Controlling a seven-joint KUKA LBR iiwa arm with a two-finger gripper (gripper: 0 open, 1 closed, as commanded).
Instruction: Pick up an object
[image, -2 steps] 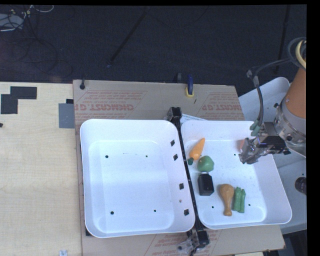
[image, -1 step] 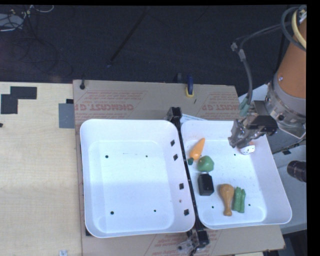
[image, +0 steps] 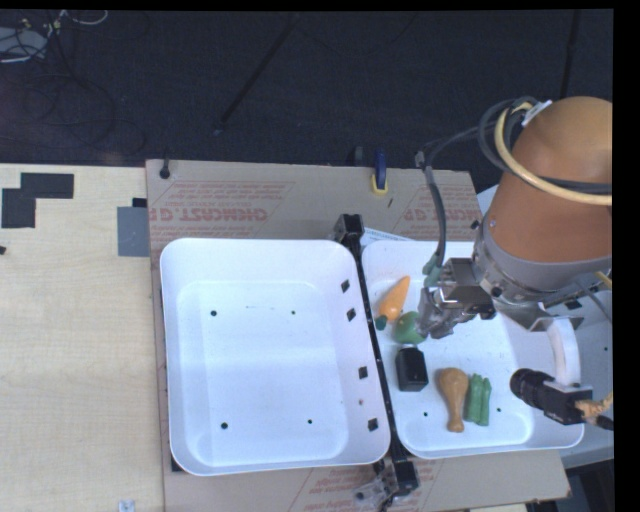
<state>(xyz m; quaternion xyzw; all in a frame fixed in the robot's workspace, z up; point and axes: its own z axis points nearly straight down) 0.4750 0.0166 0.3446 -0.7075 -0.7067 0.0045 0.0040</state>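
My gripper hangs low over the upper left part of the right bin. Just to its left lies a small green round object, touching or nearly touching the gripper tip. An orange carrot lies slanted above the green object, near the bin's left wall. A black block sits below the green object. Further toward the front edge lie a tan chicken drumstick and a green ribbed piece, side by side.
The left bin stands beside the right one, with a black divider strip between them. Both rest on a cardboard sheet. The arm's orange body covers the right bin's upper right area.
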